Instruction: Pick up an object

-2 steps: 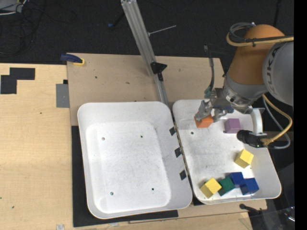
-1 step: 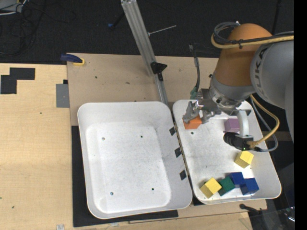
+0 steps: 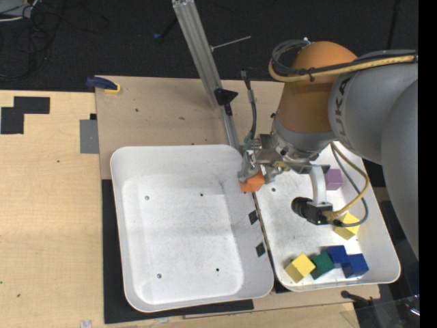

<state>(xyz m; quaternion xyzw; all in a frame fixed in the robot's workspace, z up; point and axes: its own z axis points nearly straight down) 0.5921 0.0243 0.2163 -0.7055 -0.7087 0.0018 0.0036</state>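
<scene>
The camera view shows the grey arm's end effector (image 3: 254,171) poised over the shared rim between the two shallow white plastic bins, its fingers closed on a small orange block (image 3: 252,182) that hangs above the inner edge of the left bin (image 3: 136,162). In the right bin (image 3: 389,268) lie a pale purple cube (image 3: 334,178), a yellow block (image 3: 346,227) by the cable, and near the front a yellow cube (image 3: 299,267), a green block (image 3: 323,263) and blue blocks (image 3: 347,260) clustered together. The bins rest on the light wooden worktop (image 3: 48,210).
</scene>
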